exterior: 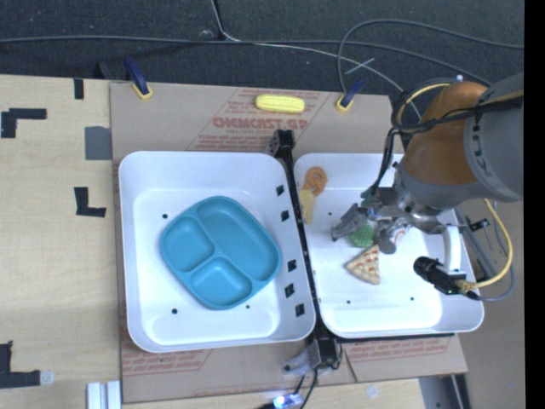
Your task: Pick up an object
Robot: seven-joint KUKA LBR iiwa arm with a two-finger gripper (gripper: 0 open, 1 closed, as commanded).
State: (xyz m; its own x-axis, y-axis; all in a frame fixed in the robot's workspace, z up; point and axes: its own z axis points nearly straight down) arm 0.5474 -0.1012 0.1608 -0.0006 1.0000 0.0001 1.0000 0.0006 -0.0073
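Note:
My gripper (364, 235) is low in the right bin (426, 313), open, with its fingers spread to either side of a small green thing (364, 230). The green thing lies on the bin floor between the fingers, which do not clamp it. A toy pizza slice (365, 265) lies just in front of the gripper. An orange-brown piece (316, 179) and a pale yellow piece (306, 204) rest by the divider at the bin's far left.
A blue compartment tray (220, 250) lies in the left bin (140, 228). A yellow corn cob (279, 104) sits on the cardboard behind the bins. Black clips (283, 143) hold the wall between the bins.

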